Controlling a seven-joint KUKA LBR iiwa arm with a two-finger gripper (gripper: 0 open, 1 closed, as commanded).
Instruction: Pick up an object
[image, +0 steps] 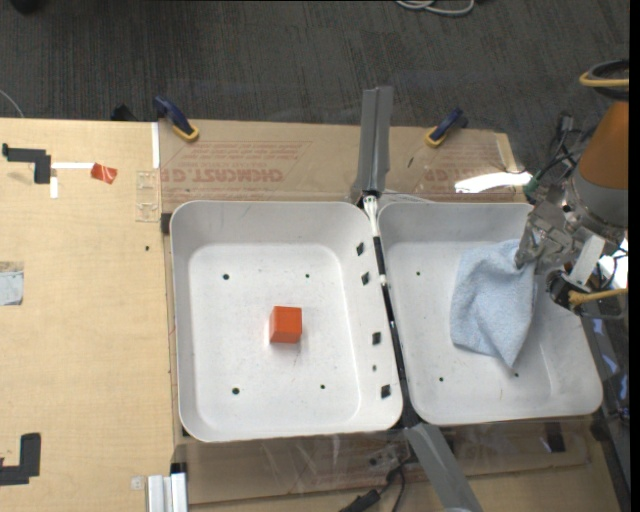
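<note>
A light blue cloth (495, 305) is in the right bin (430, 300), bunched and drawn up to a peak at its upper right corner. My gripper (527, 255) is at that peak, over the bin's right side, with its fingers shut on the cloth's top edge. The rest of the cloth hangs and trails down to the left, and its lower tip rests on the bin floor. A small orange cube (286, 325) sits alone near the middle of the left bin (200, 300), far from the gripper.
A metal divider bar (376, 140) runs between the bins at the back. Two clamps (176, 118) (445, 126) pin the cardboard sheet behind the bins. A wooden board (80, 330) lies to the left. Cables hang by the arm at the right.
</note>
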